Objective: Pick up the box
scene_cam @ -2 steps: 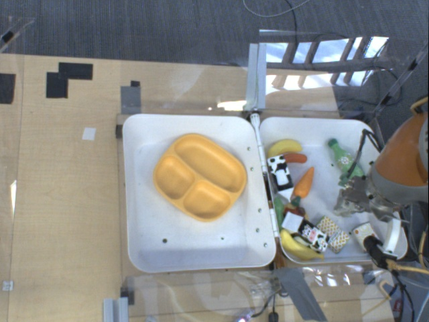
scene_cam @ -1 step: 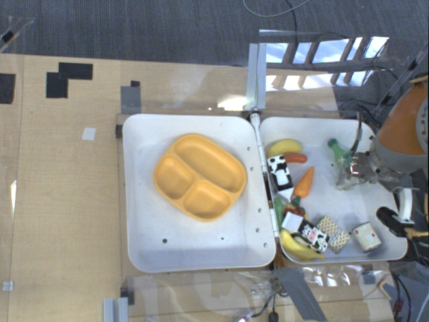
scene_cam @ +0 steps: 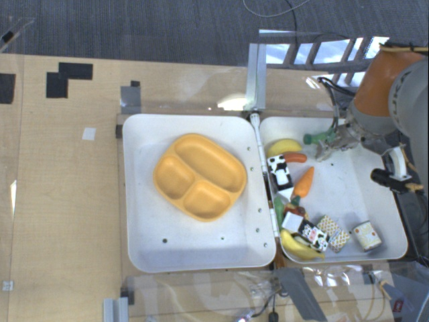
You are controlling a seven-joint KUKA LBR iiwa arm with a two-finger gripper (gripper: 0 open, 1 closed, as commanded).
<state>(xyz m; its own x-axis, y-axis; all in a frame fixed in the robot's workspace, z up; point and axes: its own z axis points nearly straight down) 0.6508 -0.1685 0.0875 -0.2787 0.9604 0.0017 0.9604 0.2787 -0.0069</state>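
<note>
box [scene_cam: 333, 232] right bin's near edge | end effector [scene_cam: 328, 146] well apart, far side

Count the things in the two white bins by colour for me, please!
Yellow: 3, the plate and two bananas
Orange: 1, the carrot
Black and white: 1, the toy cow
Patterned: 2, the boxes
White: 1, the cup
Total: 8
</note>
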